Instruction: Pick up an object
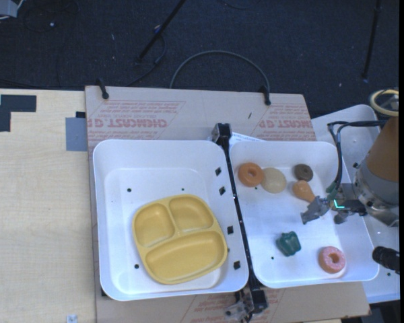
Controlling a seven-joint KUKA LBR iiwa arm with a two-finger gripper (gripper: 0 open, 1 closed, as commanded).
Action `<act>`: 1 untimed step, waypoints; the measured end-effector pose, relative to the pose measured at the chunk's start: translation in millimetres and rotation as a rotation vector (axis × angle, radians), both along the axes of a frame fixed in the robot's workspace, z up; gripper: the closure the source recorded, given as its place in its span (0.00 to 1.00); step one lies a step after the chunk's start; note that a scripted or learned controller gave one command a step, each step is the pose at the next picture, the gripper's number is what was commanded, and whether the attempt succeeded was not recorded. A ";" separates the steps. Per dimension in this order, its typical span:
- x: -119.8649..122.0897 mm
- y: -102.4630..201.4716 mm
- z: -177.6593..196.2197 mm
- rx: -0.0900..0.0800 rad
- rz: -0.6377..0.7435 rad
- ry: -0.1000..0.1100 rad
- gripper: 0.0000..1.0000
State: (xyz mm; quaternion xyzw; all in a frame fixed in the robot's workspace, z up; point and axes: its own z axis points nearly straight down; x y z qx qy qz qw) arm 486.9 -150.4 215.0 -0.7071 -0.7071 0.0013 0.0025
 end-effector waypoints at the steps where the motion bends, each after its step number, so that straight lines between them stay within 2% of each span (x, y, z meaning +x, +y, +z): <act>1: 0.2 0.0 0.3 0.000 0.000 -0.001 0.00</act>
